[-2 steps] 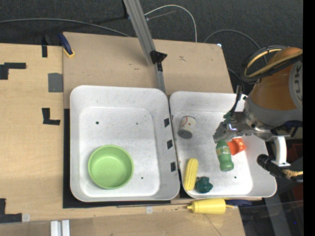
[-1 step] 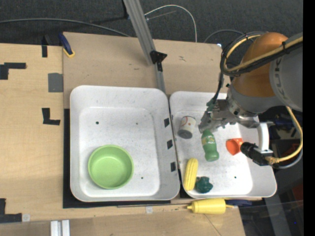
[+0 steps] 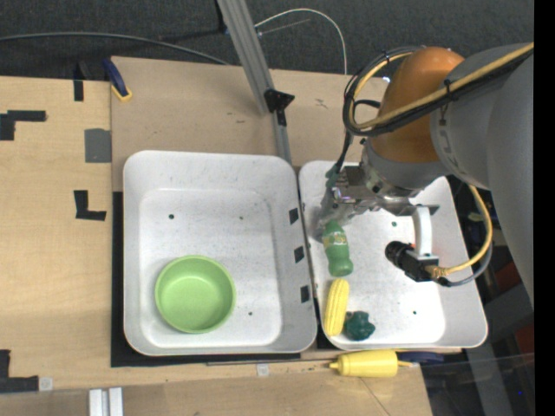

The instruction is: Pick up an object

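Hovering low in the right bin (image 3: 451,319), the gripper (image 3: 334,219) sits just above a green bottle (image 3: 337,254); whether it is apart or together I cannot tell. A good grasp needs a straight descent. At six o'clock lie a corn cob (image 3: 336,306) and dark green toy (image 3: 358,325); the bin wall crowds nine o'clock. A green bowl (image 3: 195,294) rests in the left bin (image 3: 208,180).

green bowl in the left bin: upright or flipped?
Upright. The bowl shows its open mouth and hollow inside to the camera, with the rim on top, and sits at the front left of the left bin.
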Tool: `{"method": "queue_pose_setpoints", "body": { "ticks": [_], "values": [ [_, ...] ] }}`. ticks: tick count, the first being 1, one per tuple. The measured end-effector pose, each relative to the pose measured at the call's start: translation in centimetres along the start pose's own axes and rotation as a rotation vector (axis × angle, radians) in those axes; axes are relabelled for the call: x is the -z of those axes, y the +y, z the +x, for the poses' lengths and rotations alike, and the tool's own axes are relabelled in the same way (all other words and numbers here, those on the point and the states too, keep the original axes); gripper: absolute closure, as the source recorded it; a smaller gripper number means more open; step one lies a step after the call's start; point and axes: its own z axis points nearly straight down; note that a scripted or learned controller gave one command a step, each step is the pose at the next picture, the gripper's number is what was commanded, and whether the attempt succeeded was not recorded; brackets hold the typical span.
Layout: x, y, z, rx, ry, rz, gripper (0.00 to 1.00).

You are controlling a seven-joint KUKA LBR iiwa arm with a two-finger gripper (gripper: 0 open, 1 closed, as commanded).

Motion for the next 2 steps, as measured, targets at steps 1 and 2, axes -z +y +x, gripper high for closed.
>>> {"method": "queue_pose_setpoints", "body": {
  "ticks": [1,2],
  "values": [
    [-0.5,3.4,4.4,-0.001,0.0,-0.001,1.0],
    [1.2,5.7,9.3,0.0,0.0,-0.003,1.0]
  ]
}}
